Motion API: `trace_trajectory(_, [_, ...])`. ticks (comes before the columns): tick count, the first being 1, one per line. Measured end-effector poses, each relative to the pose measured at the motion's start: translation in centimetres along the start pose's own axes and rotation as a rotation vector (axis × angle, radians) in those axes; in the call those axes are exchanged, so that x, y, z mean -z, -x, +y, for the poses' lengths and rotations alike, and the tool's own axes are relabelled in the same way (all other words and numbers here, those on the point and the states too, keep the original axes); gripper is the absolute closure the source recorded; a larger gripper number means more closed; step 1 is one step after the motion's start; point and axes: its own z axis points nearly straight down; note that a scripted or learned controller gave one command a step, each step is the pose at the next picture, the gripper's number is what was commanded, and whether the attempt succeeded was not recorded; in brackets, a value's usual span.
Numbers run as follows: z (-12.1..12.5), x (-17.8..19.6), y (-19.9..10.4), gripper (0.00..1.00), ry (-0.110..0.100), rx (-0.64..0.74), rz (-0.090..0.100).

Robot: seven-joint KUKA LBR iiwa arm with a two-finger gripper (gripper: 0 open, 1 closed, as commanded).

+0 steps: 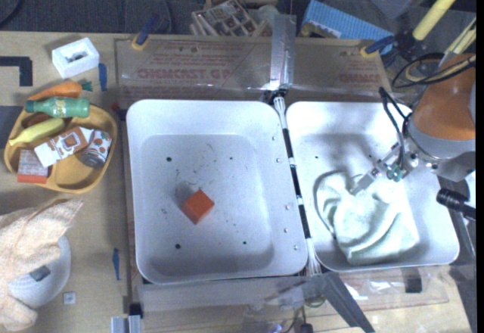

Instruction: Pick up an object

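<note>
While an orange block (199, 206) sits apart, the gripper (368, 179) touches white cloth (363, 218), grasp state unclear.

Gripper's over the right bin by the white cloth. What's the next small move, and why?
Probably lower the gripper straight down onto the white cloth. It sits at the cloth's upper edge in the right bin; nothing shows between its fingers, and the orange block lies away in the left bin.
</note>
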Motion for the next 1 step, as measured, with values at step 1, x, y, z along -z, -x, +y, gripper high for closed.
trace_trajectory(1, [7.12, -0.2, 5.87, 0.0, -0.009, -0.072, 0.005])
